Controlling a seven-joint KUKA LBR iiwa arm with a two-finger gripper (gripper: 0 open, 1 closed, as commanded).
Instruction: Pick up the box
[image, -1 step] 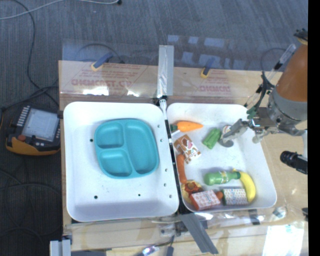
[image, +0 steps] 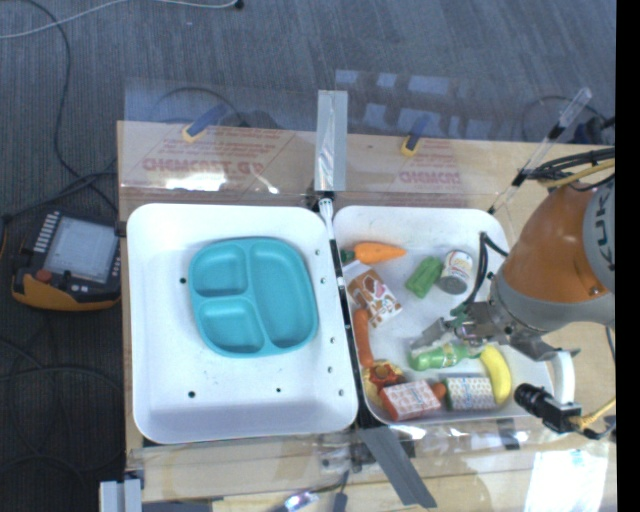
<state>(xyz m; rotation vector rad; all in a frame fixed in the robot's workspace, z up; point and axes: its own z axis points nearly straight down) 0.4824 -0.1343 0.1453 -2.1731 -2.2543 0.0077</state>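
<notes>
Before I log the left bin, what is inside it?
A blue tray with three compartments lies on the bin's floor. Nothing shows in the compartments; the floor under the tray is hidden.

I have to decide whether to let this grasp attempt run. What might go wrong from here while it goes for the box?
1. The red rectangular box lies packed against the speckled box and close to the right bin's front wall, so there seems little room beside it.
2. The gripper sits over the green bottle and near the yellow banana, so it may grab or push those instead.
</notes>
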